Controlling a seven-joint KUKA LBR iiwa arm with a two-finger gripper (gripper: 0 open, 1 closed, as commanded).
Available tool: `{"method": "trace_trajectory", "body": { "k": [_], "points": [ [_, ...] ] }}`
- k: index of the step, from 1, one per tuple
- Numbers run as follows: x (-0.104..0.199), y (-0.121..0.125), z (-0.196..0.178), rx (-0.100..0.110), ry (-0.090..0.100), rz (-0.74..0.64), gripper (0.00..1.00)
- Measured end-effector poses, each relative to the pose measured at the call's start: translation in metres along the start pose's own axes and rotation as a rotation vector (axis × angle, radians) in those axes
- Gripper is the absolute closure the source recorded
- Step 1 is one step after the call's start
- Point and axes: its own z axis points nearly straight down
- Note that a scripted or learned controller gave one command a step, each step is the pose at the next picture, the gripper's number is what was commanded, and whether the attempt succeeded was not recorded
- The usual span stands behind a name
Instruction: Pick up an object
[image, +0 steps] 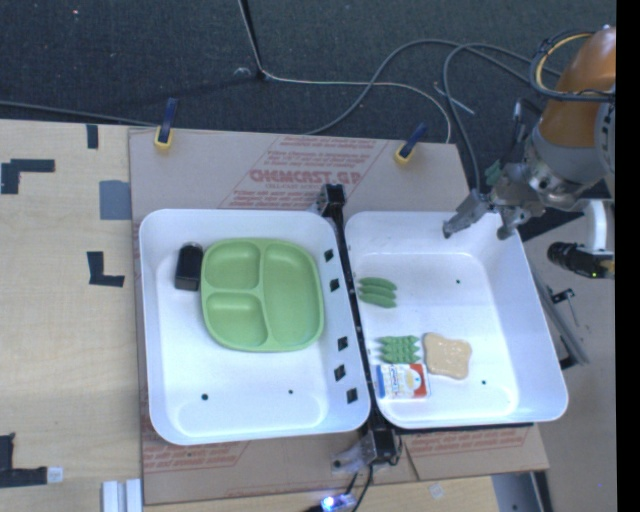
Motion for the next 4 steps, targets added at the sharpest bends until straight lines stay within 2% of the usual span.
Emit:
{"method": "trace_trajectory", "body": {
  "k": [1, 4],
  "points": [
    [0.001, 0.002, -0.010, -0.014, -0.003, -0.003, 0.00],
    [0.004, 0.009, 0.133, -0.009, -0.003, -0.005, 0.00]
  ]
}}
